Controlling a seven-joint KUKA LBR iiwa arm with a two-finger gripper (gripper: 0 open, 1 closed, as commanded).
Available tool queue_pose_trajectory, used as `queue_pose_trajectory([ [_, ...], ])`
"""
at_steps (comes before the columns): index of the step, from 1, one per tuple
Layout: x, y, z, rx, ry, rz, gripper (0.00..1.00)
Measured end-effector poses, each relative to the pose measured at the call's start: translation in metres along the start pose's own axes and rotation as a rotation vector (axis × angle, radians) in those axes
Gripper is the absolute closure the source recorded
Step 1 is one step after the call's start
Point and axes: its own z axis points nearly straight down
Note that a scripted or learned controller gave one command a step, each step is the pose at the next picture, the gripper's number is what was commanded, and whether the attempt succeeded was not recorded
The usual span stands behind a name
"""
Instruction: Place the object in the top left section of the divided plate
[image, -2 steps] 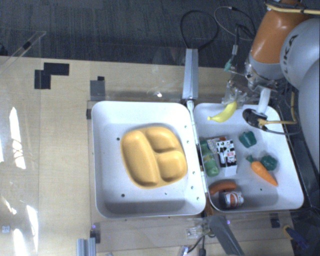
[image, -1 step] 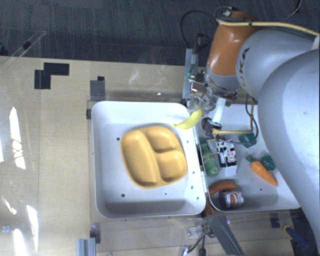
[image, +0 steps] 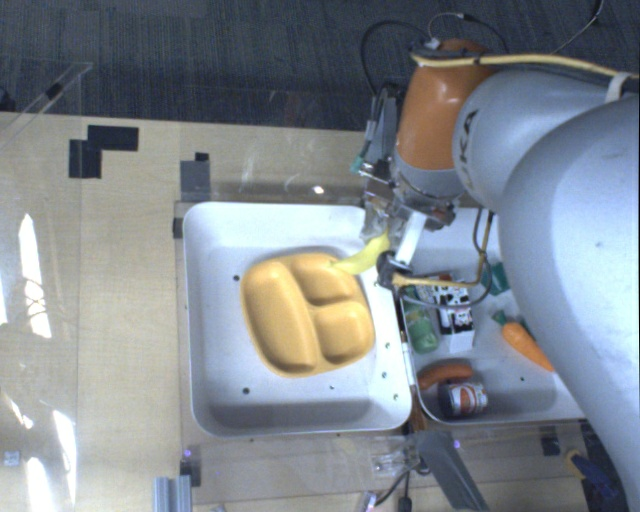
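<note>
One gripper (image: 385, 250), fingers clamped on one yellow banana (image: 360, 259). The banana's long axis runs from the fingers down-left, its free tip over the upper right rim of one yellow divided plate (image: 300, 320). The plate lies in the left of two white bins (image: 215, 300). Right bin (image: 520, 395): one carrot (image: 522, 342), one can (image: 465, 398).

From my station I take the pale wooden bench top (image: 110, 330) as my landmark. Beyond its far edge I see dark grey ribbed carpet flooring (image: 220, 50). On the bench, toward that far edge, sit black L-shaped tape marks (image: 98, 148) — flat, matte. A clear acrylic panel (image: 40, 300) covers the bench's left part, and bright window-like reflections (image: 30, 280) streak across it. At the near edge stands a small grey metal bracket (image: 170, 492).
</note>
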Motion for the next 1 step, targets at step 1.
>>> queue_pose_trajectory([
  [1, -0.0003, 0.0002, -0.0001, 0.000, 0.000, 0.001, 0.00],
])
